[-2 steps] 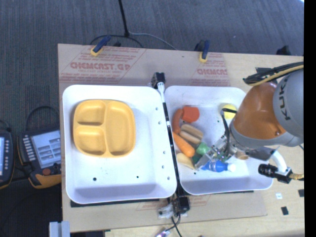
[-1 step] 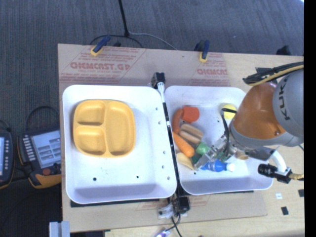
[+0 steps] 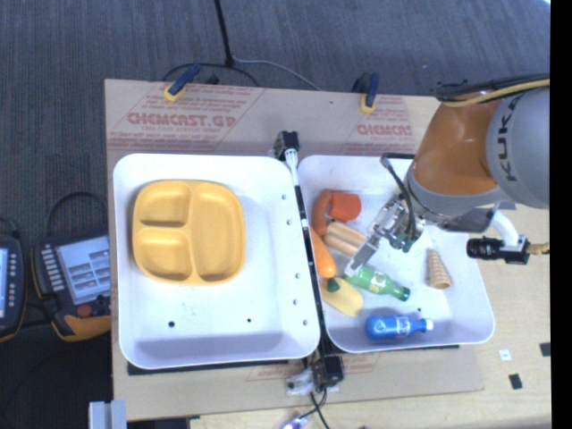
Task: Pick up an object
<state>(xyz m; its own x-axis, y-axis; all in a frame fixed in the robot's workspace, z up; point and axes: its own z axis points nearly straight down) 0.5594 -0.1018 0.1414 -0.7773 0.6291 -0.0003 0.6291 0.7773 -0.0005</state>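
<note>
While I hang over the right bin [image 3: 465,324]:
gripper [image 3: 365,256]: fingers' spread unclear, nothing seen held
green bottle [image 3: 379,283]: just below fingertips
crowding: carrot [image 3: 323,256], bread roll [image 3: 344,237], blue bottle [image 3: 396,326]
left bin [image 3: 179,329]: yellow tray [image 3: 189,231]

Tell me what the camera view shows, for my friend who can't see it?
A grey and orange robot arm reaches from the right, its end effector low over the right bin of toy food: a carrot, a green bottle, a blue bottle and an ice cream cone. The left bin holds a yellow divided plate.
</note>
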